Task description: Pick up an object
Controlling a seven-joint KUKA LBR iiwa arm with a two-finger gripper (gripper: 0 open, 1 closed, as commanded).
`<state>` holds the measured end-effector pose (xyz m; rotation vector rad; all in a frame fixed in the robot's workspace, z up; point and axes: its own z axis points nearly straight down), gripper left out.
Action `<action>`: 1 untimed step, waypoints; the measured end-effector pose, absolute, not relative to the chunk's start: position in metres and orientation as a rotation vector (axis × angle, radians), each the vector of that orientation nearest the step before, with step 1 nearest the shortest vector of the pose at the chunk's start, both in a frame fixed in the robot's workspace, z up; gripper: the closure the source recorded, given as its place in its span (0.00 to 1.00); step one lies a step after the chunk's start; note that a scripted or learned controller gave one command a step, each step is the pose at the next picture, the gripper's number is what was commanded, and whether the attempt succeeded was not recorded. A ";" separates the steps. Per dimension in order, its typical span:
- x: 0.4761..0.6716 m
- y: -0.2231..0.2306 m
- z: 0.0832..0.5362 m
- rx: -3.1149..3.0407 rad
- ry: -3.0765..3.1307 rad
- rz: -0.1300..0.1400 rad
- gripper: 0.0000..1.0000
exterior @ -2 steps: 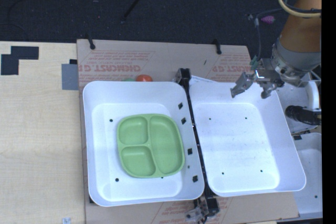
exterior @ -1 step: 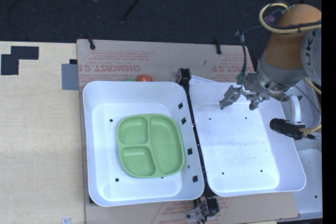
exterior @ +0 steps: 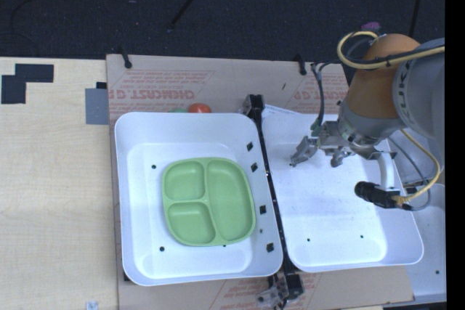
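Note:
A light green divided plate [exterior: 207, 201] lies flat in the left white bin [exterior: 138, 156], near its middle. My gripper [exterior: 320, 156] hangs over the upper part of the right white bin [exterior: 349, 243], open, with its fingers [exterior: 300, 155] spread and nothing between them. The plate is well to the gripper's left, across the divider between the bins. The grey arm with its orange band [exterior: 385, 76] comes in from the right.
A small red-orange object [exterior: 199, 109], with a bit of green beside it, sits just behind the left bin's far rim. Black clamps [exterior: 254, 107] run along the seam between the bins. A black cable fitting [exterior: 378, 194] hangs over the right bin's right side.

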<state>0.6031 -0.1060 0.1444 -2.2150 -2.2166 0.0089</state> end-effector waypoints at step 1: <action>0.602 -0.104 0.090 -2.217 -2.216 0.007 0.00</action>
